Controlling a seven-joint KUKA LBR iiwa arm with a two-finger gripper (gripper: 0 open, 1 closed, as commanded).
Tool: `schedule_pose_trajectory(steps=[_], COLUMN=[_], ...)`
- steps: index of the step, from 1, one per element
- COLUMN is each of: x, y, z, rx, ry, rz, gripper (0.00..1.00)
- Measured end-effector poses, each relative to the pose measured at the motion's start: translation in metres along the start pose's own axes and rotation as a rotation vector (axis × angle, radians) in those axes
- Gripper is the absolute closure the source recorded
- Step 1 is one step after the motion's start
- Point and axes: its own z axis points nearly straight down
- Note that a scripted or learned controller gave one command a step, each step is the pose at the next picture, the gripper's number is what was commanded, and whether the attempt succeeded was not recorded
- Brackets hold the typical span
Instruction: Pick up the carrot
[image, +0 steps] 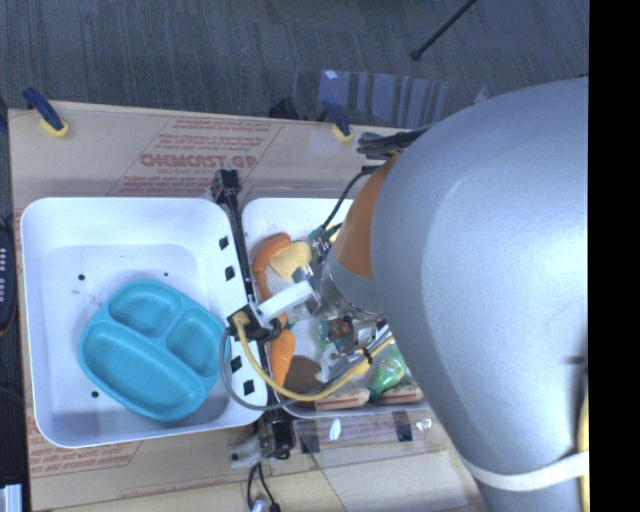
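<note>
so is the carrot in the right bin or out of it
In. The carrot lies inside the right bin, close to its left wall, beside a brown thing.

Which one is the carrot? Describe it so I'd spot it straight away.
Look in the right bin, the one under the big grey arm. Near its left wall, toward the front, lies the carrot: plain orange, beside a brown lump, unlike the paler yellow-orange thing behind.

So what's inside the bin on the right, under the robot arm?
An orange carrot, a brown lump, something green and a yellow-orange piece. The big grey arm covers the rest of that bin, so more may hide there.
</note>
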Motion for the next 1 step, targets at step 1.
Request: schedule_pose_trajectory(steps=[1], x=[0.0000], y=[0.0000], z=[0.0000], rx=[0.000], ry=[0.000], rz=[0.000], gripper=[0.00])
